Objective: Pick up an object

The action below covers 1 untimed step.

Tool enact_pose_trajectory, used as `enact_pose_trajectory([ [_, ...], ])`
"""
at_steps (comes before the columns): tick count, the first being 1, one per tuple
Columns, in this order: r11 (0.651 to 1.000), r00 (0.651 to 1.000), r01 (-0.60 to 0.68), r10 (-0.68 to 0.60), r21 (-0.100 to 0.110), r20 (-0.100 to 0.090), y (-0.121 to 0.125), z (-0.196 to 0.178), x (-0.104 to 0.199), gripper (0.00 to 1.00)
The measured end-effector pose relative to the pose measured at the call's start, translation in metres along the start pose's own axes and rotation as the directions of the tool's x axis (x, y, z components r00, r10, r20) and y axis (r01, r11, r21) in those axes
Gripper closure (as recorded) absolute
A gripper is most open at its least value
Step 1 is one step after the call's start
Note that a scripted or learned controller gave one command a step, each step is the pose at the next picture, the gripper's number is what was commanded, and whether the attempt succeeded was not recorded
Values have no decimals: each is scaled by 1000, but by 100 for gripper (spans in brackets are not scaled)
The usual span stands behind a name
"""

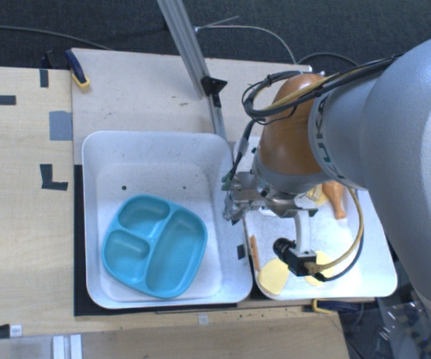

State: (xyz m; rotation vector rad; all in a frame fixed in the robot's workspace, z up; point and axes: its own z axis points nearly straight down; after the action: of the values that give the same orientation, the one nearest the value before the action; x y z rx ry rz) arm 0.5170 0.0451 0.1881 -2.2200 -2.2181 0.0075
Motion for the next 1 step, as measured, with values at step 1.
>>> enact_pose_trajectory([
  [1,1000,1000,3,-3,-5,-1,37,0,14,100],
])
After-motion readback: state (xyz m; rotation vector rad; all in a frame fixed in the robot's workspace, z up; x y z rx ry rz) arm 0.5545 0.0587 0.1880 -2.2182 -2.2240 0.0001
